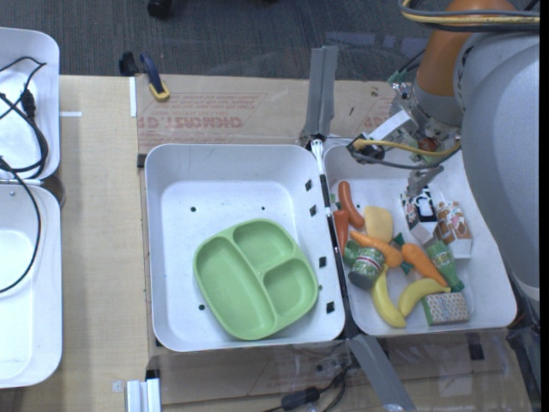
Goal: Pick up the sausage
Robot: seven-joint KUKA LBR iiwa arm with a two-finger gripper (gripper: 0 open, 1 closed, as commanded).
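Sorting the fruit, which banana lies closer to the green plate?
The left banana, curving down beside the can; the other banana lies further right.

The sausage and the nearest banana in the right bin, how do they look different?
The sausage is reddish-orange, while the banana is yellow. The sausage lies nearly straight along the bin's left wall at the far end; the banana curves and lies near the front edge. The sausage looks slimmer than the banana. Both are elongated toy foods in the right bin.

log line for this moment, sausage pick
claw: above right bin's rear | sausage: lying by right bin's left wall, not held | green tray: in left bin
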